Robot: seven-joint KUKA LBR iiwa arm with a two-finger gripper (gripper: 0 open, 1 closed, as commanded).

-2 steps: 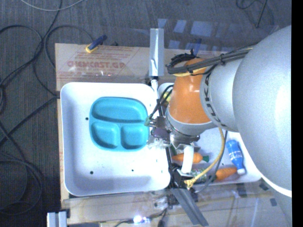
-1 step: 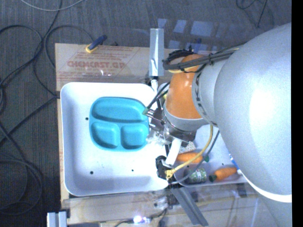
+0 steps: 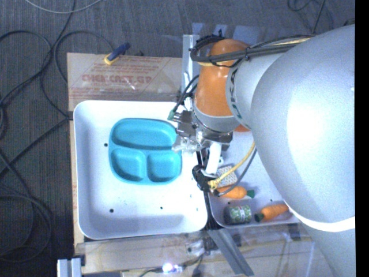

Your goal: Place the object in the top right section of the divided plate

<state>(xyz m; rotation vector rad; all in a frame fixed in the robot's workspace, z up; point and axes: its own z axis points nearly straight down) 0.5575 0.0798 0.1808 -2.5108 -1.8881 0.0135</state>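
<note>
Blue divided plate (image 3: 144, 150) in left bin (image 3: 98, 203), hand (image 3: 185, 143) at its right rim, grip width can't tell, orange carrot (image 3: 236, 193), second carrot (image 3: 272, 211), green can (image 3: 238, 213) in right bin (image 3: 215, 215).

divided plate (image 3: 144, 150), just beside the gripper (image 3: 185, 145): smooth blue plastic, slight sheen
bin (image 3: 92, 212) beneath it: glossy white plastic
cardboard sheet (image 3: 115, 79): matt, dull

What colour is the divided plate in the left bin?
The plate is plain light blue, without pattern, seen best in the camera view.
</note>
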